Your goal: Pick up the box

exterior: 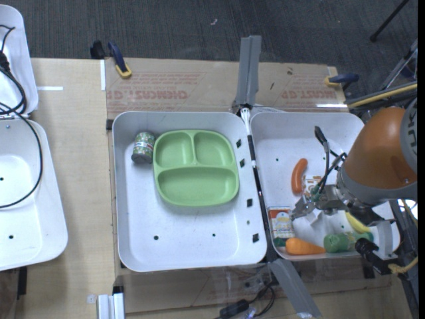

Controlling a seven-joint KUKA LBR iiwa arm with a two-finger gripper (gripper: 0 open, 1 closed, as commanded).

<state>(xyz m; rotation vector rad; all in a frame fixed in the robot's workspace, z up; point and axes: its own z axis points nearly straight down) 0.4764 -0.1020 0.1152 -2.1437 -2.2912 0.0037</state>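
The box (280, 222) is small and white with a red and green label. It lies flat in the front left corner of the right bin (279, 135). My gripper (311, 205) reaches down into that bin from the right, below the orange band of the arm (382, 155). It sits just right of the box and slightly behind it, over a white object (311, 228). Nothing visible is lifted off the bin floor.
An orange sausage (299, 175) lies behind the gripper. An orange carrot (305, 246), a green item (338, 242) and a yellow banana (356, 222) crowd the bin's front. The left bin (133, 244) holds a green divided plate (196, 168) and a small can (143, 147).
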